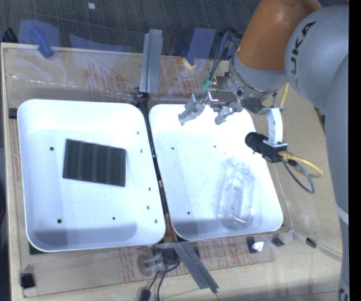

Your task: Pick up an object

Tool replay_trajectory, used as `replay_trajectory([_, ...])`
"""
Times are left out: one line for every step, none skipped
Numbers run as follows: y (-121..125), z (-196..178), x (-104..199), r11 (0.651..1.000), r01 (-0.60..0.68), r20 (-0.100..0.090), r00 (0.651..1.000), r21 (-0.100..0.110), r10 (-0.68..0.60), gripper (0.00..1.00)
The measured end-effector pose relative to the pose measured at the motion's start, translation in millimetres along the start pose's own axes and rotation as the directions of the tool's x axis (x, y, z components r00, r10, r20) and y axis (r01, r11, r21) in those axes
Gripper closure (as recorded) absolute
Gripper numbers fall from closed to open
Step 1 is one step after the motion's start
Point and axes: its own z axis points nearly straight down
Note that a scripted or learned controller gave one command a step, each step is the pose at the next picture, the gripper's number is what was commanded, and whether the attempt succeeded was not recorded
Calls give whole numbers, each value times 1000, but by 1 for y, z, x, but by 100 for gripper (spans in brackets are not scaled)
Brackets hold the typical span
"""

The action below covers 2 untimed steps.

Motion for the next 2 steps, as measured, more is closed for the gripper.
replay_trajectory([0, -10, 1, 1000, 4, 0, 1000, 2, -4, 100])
replay_trajectory([-13, 87, 19, 998, -67, 1, 998, -1, 67, 100])
